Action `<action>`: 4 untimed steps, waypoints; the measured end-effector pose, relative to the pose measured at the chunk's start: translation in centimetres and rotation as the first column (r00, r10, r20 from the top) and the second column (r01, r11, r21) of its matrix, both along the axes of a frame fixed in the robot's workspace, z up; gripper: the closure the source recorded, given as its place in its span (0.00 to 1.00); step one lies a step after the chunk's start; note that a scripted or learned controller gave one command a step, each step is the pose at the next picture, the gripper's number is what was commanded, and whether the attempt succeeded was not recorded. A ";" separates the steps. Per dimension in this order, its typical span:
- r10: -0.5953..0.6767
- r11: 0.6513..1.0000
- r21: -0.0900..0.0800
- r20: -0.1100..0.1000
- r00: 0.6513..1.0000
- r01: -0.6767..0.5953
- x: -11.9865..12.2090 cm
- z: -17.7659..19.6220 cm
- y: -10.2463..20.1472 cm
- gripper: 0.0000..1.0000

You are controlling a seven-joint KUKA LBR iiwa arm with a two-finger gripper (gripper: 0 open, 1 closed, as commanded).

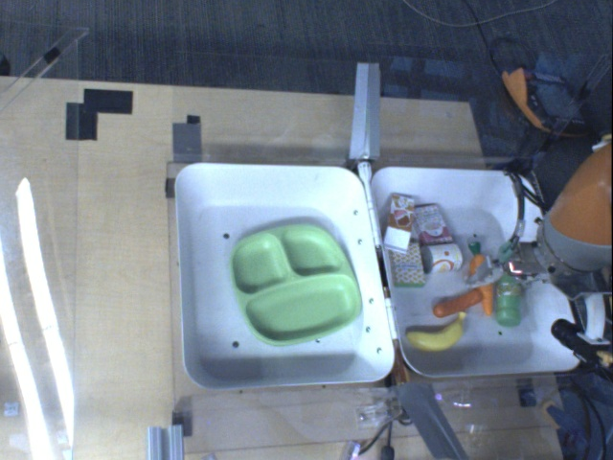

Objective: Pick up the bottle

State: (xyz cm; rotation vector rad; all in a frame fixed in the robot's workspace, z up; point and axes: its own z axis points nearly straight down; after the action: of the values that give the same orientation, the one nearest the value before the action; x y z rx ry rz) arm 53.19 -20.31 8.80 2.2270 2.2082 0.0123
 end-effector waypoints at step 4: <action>0.007 1.000 -0.007 0.015 1.000 -0.007 0.7 2.4 -0.1 0.00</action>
State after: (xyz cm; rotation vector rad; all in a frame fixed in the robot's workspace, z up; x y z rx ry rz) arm 53.84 -20.40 11.21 2.2088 2.2050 0.0216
